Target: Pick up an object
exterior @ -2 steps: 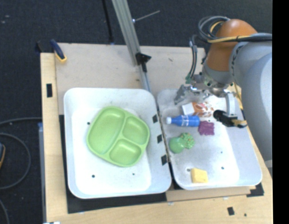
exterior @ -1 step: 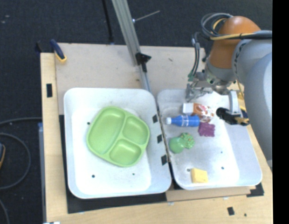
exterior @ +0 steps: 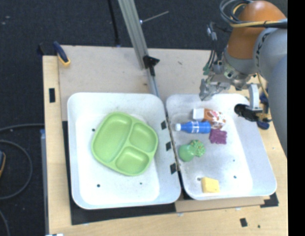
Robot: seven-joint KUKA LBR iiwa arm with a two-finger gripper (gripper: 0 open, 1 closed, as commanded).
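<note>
Left bin [exterior: 83, 191]: green tray [exterior: 124, 142]; right bin [exterior: 256, 181]: perhaps five toys.

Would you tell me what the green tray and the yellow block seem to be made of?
Green tray: likely moulded plastic, smooth and matte; its colour is even and its three compartments have rounded rims. Yellow block: possibly foam or soft plastic, dull with no glints; too small to be sure.

The table [exterior: 108, 68] looks like pale, matt wood. Both bins [exterior: 83, 181] look like smooth white plastic, and the green plate [exterior: 124, 142] like matt plastic.
</note>
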